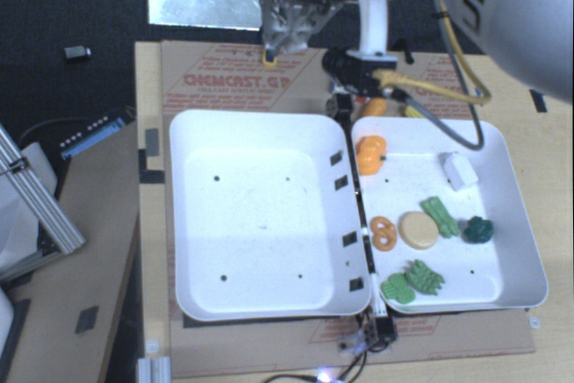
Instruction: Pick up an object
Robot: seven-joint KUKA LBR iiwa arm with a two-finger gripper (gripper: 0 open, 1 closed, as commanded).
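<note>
Well apart from the toys [421, 230] in the right bin [502, 193], raised jaws [285, 39], state unclear.

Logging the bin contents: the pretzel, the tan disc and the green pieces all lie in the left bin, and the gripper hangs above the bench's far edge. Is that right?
Not quite: the bin is wrong. The camera view shows the pretzel, the tan disc and the green pieces lying in the right bin, not the left bin. The rest holds: the gripper hangs above the bench's far edge.
</note>
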